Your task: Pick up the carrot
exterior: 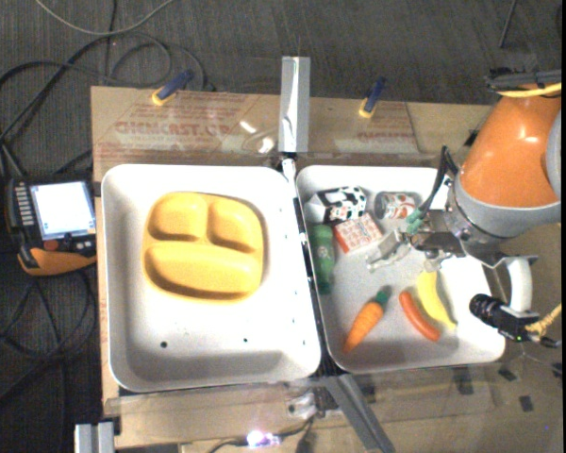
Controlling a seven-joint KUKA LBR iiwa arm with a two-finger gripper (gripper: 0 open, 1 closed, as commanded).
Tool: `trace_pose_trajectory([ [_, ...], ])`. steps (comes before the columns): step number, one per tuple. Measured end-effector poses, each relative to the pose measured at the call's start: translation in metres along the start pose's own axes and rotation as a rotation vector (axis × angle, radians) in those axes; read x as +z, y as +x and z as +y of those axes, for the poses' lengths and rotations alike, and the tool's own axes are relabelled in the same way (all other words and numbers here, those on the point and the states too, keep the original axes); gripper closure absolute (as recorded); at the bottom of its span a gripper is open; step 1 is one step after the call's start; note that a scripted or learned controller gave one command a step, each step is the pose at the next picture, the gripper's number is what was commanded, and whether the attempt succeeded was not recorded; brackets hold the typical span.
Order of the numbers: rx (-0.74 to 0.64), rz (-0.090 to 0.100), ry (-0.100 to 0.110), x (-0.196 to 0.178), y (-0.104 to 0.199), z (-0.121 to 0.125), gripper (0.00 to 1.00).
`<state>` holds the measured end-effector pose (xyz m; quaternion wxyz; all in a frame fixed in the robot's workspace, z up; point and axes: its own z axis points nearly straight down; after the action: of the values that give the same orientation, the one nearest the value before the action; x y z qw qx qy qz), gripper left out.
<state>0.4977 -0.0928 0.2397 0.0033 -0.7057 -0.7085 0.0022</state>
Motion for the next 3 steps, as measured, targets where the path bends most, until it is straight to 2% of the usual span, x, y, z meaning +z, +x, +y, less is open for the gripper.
trace_pose_trajectory([
  [1,-0.178,0.001,-0.001,0.059,0.005,-0.013,0.00],
  [2,-0.374,-0.001,-0.012,0.151,-0.023,-0.010,0.00],
  [3,-0.374,-0.001,-0.015,0.144,-0.022,-0.007,1.00],
])
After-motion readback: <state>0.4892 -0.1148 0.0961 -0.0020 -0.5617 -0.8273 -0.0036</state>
